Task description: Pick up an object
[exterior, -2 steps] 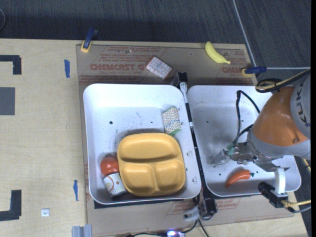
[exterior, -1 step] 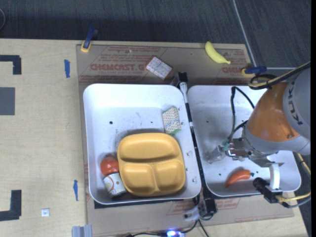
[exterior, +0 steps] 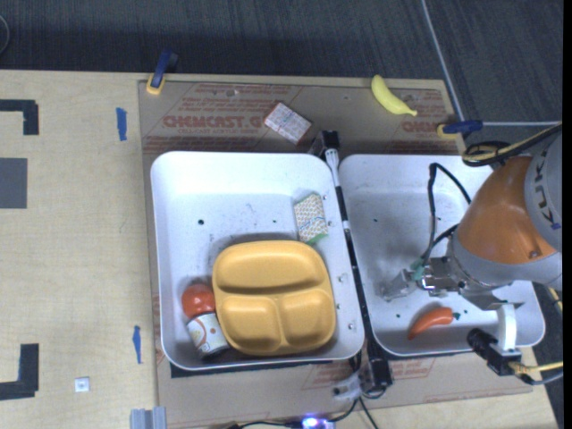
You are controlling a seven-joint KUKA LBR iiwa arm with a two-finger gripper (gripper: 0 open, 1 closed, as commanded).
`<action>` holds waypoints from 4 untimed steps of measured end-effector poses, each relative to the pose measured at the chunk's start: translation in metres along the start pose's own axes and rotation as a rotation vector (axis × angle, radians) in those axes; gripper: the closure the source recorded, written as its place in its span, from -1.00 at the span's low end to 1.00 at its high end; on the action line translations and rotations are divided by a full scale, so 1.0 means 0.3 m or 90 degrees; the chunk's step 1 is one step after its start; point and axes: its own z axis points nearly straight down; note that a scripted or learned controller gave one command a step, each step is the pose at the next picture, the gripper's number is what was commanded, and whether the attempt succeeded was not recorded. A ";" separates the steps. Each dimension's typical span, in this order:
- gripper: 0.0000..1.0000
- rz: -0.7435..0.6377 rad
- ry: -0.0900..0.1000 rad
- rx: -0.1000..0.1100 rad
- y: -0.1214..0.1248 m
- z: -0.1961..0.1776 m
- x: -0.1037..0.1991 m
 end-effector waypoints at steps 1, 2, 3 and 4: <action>-1.00 0.000 0.000 0.001 -0.001 0.001 0.036; -1.00 0.000 0.000 0.002 0.119 0.005 0.029; -1.00 0.000 0.000 0.002 0.188 0.004 0.027; -1.00 0.000 0.000 0.003 0.191 0.004 0.029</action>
